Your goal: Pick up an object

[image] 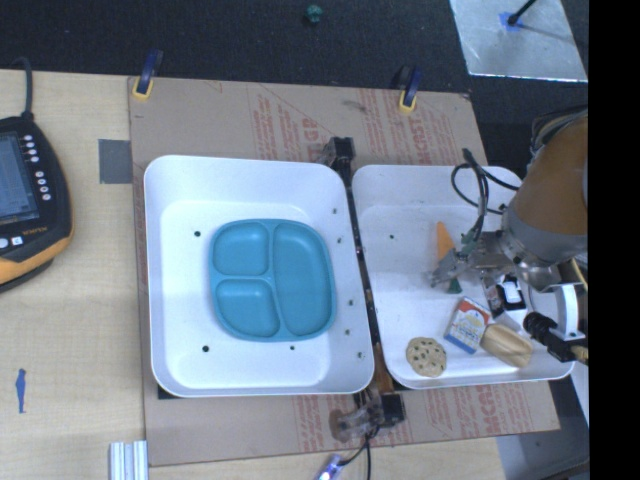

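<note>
Cookie (426, 356) lowest (right bin (400, 198)); arm (550, 193) above.

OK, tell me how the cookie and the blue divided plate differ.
The cookie is small, round and tan with dark specks; the blue divided plate is far larger, squarish and split into three compartments. The cookie lies in the right bin near its front edge, the plate in the middle of the left bin. Both lie flat.

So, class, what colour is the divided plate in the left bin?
Light blue plate, seen in the camera view.
</note>
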### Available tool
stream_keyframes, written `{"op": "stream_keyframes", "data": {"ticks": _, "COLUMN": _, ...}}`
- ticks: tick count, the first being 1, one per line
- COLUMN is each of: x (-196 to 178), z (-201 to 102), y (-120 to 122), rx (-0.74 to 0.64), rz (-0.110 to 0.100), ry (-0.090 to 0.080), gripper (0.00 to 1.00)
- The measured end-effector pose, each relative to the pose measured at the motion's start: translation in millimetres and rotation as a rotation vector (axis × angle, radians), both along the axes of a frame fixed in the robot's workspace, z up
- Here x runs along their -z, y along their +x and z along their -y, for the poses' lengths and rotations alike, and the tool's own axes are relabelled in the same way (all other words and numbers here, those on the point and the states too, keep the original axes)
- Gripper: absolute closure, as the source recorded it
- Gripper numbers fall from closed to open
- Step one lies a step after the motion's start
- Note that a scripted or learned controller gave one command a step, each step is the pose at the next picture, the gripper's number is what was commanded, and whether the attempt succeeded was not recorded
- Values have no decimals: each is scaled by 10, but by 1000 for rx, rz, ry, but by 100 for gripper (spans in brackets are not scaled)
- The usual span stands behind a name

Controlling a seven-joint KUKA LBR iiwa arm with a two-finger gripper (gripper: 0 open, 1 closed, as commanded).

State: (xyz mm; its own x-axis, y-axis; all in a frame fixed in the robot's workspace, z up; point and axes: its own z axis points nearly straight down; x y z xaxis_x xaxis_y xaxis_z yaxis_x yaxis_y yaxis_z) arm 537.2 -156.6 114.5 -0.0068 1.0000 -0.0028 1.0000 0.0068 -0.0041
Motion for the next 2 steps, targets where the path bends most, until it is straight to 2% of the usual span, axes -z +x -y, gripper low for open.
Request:
{"op": "stream_keyframes", "data": {"ticks": 1, "x": 230, "z": -214, "y": 378, "rx": 1, "rz": 1, "ry": 2, "gripper": 0}}
{"op": "stream_keyframes", "data": {"ticks": 2, "x": 129, "z": -203, "y": 377, "rx": -1, "rz": 0, "ry": 1, "gripper": 100}}
